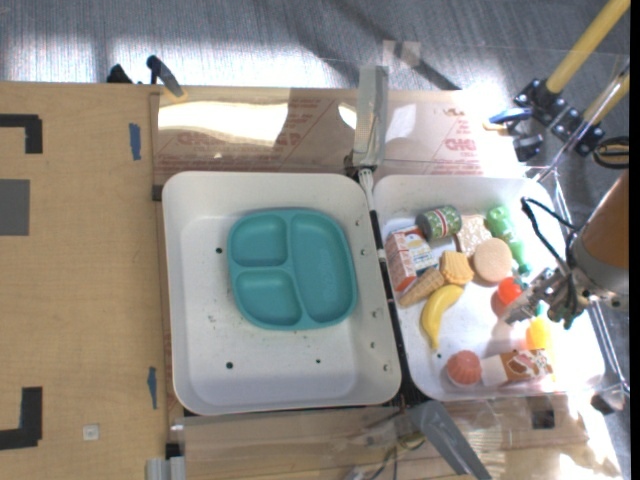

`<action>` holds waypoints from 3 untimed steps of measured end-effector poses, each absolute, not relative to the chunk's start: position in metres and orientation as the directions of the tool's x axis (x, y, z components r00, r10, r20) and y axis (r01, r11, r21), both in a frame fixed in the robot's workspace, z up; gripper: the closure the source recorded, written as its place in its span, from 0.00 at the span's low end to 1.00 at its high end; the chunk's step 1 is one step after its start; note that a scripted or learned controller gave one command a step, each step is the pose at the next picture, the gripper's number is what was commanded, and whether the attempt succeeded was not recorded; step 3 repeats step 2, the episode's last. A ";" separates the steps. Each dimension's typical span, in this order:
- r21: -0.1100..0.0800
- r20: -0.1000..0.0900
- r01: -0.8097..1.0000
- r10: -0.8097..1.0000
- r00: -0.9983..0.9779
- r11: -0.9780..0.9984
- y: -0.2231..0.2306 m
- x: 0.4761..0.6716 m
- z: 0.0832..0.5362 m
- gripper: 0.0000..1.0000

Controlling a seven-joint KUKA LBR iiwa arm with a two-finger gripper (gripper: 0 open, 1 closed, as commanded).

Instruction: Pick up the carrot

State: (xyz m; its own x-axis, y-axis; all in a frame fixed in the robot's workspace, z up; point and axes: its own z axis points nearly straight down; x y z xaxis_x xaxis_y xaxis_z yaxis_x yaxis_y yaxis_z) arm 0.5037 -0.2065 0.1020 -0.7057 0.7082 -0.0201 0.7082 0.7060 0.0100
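The carrot [508,290] lies in the right bin [420,388], toward its right side. Its orange root points at the bin's front, and its green top [506,232] runs back toward the far wall. My gripper [543,298] hangs low over the bin's right part, just to the right of the orange root and very close to it. Whether it touches the carrot is unclear. The arm's orange band [610,233] is at the right edge of the view.
Around the carrot lie a tan round bun [492,260], a banana [440,310], a green can [438,222], a red carton [405,258], a red fruit [463,368] and a yellow piece [537,335]. A teal divided plate [293,268] sits in the left bin [190,298].
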 end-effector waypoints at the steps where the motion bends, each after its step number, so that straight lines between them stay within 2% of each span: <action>1: 0.005 -0.005 0.839 0.839 -0.545 0.545 -0.160 0.482 0.168 1.00; 2: 0.003 -0.004 0.751 0.751 -0.660 0.660 -0.209 0.481 0.095 1.00; 3: 0.003 -0.004 0.751 0.751 -0.660 0.660 -0.209 0.481 0.095 1.00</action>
